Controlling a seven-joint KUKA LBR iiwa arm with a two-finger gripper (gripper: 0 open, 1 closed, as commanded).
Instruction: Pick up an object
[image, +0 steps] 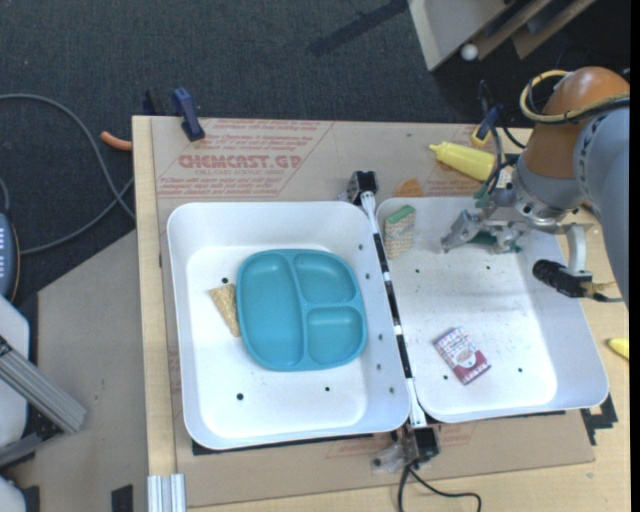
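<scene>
My gripper (480, 231) hangs low over the far part of the right bin (575, 385), reaching in from the right. A small box with a green top (399, 228) stands in that bin's far left corner, a short way left of the gripper. Towards the near side of the same bin lies a red and white packet (461, 355), well apart from the gripper. In the left bin (190, 330) a teal divided plate (301, 308) lies flat, with a tan wedge (226, 305) tucked against its left edge.
A yellow object (462, 158) lies on the bench just beyond the right bin, close to the arm. A blue clamp (186, 112) sits at the bench's far left corner. A black clip (362, 184) grips the bins' shared far edge.
</scene>
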